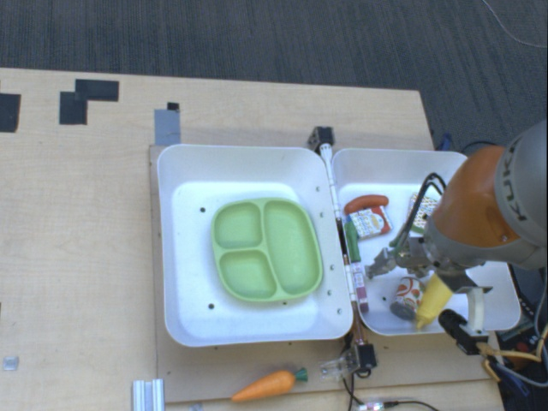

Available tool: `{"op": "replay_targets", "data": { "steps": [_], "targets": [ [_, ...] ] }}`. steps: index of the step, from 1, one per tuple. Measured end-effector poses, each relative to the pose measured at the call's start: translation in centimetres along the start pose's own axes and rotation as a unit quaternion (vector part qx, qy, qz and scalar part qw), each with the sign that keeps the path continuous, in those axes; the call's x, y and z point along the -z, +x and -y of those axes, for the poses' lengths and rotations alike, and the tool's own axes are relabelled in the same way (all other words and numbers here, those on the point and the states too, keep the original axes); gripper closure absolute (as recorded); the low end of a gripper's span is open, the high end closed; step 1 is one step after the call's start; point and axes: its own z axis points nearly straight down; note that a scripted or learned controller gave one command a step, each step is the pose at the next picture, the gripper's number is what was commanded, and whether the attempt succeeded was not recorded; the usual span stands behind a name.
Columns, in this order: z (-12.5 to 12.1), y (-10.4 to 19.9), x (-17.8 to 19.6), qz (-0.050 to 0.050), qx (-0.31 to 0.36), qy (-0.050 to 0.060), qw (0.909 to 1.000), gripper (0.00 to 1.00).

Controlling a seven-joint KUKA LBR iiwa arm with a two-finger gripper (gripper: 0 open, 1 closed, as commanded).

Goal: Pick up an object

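Note:
The right bin (377,165) holds a red sausage (368,202), a small red, white and green packet (370,223), a patterned item (422,205) near the arm, a yellow object (432,302) and a white and orange piece (407,291). My gripper (390,262) hangs low over the middle of this bin, just below the packet and up-left of the yellow object. The grey wrist and orange band (475,204) hide part of the bin's right side. I see nothing clearly held.
A green three-compartment plate (265,248) lies in the left bin (184,229). A green marker-like stick (351,242) rests along the divider between the bins. An orange carrot (265,386) lies on the bench in front of the bins. Cables (505,358) trail at the lower right.

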Motion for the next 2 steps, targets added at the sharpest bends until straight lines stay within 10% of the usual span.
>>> {"op": "replay_targets", "data": {
  "steps": [1, 2],
  "targets": [
    [-0.17, 0.06, 1.05, 0.000, 0.001, -0.002, 1.0000, 1.00],
    [-0.17, 0.06, 1.04, 0.000, 0.001, -0.002, 1.0000, 0.00]
  ]
}}
